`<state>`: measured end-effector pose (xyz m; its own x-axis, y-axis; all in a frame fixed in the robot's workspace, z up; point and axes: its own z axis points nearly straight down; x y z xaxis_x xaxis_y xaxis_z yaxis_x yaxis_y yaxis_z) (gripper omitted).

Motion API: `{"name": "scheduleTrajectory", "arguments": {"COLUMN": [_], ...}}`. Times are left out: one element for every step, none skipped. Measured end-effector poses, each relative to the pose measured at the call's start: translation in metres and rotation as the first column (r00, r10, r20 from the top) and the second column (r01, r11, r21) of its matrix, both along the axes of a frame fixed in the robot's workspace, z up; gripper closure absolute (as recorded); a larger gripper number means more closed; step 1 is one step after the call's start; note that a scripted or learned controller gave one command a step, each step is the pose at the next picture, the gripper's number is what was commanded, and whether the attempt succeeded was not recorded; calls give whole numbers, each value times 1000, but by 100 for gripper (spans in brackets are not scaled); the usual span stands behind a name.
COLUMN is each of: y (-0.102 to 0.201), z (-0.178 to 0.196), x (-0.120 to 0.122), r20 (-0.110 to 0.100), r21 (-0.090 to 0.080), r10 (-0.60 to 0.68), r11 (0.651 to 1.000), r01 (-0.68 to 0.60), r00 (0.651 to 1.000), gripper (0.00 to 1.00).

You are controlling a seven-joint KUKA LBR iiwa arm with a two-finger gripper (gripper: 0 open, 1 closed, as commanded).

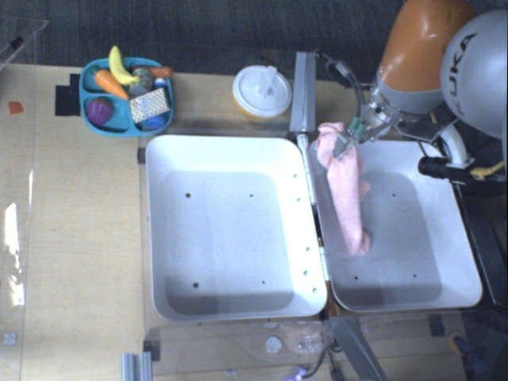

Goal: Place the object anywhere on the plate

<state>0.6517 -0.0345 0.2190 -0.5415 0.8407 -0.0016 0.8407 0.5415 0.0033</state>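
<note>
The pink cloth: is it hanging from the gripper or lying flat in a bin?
Hanging: the pink cloth dangles lengthwise from the gripper, pinched at its top, over the right bin.

From my feed I've got two shallow white bins side by side on the worktop: the left bin [230, 228] and the right bin [413, 284]. Far left there's a blue divided tray [89, 121] holding toy food: a banana [120, 67], a carrot [109, 84], something purple [99, 111]. A round white lid-looking thing [263, 92] sits just beyond the left bin.
</note>
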Motion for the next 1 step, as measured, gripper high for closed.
{"name": "scheduleTrajectory", "arguments": {"y": [46], "z": [-9], "x": [-25], "r20": [1], "r21": [-1], "r10": [392], "r11": [920], "r01": [-392], "r00": [920], "gripper": [100]}}
